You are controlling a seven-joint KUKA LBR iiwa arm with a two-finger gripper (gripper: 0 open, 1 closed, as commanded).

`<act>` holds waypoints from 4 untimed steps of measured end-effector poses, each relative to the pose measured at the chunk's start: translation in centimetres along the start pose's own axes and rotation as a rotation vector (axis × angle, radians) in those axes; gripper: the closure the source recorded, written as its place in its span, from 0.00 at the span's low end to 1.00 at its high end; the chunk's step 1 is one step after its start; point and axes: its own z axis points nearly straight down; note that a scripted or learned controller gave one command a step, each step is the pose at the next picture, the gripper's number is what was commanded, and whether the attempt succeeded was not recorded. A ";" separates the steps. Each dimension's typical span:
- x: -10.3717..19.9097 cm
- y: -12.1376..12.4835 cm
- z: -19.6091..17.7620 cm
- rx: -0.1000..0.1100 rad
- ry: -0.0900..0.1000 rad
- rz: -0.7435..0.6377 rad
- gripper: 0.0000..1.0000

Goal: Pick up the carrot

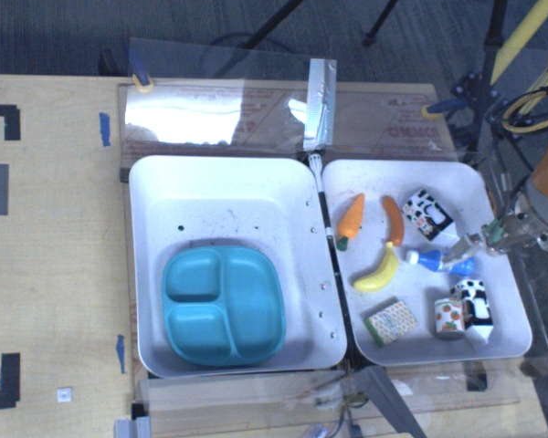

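The carrot (350,218), orange with a green stem end pointing toward the front, lies in the right bin (507,336) close to its left wall. My gripper (490,236) hangs over the right rim of that bin, well to the right of the carrot and apart from it. Several toys lie between the two.
An orange sausage (394,219), a yellow banana (378,270), a cow-patterned box (426,213), a blue-and-white item (440,262), a patterned block (392,320), a small can (448,316) and a cow-patterned carton (476,307) share the right bin. The left bin (164,190) holds a blue divided plate (225,303).
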 end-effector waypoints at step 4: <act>0.5 -2.7 -5.5 -0.004 -0.006 -0.412 0.00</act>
